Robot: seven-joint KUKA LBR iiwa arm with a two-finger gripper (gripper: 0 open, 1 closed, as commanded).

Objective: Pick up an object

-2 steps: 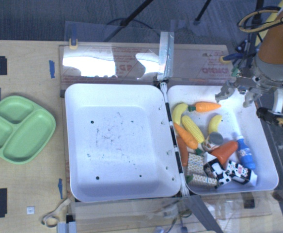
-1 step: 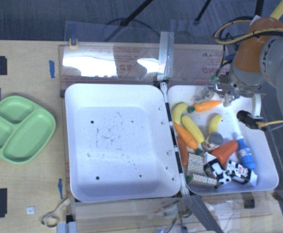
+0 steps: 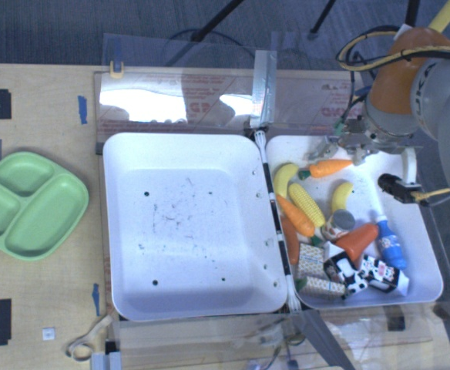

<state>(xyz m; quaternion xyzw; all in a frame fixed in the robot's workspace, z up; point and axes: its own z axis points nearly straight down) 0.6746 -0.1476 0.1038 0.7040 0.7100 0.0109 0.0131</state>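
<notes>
Your arm (image 3: 421,83) reaches in from the upper right of the frame, orange band above the wrist, with the gripper (image 3: 354,143) low over the upper part of the right bin (image 3: 427,233), just above an orange carrot (image 3: 331,167); whether the fingers are spread or pressed together cannot be told. Around it in that bin you have a yellow banana (image 3: 284,177), a corn cob (image 3: 306,200), a blue bottle (image 3: 389,245) and a black-and-white cow toy (image 3: 370,272), crowded and touching. The left bin (image 3: 185,226) lies mid-frame, a green divided plate (image 3: 28,203) on the bench (image 3: 40,299) at left; printing on the clear panel (image 3: 209,99) behind is unreadable.
</notes>
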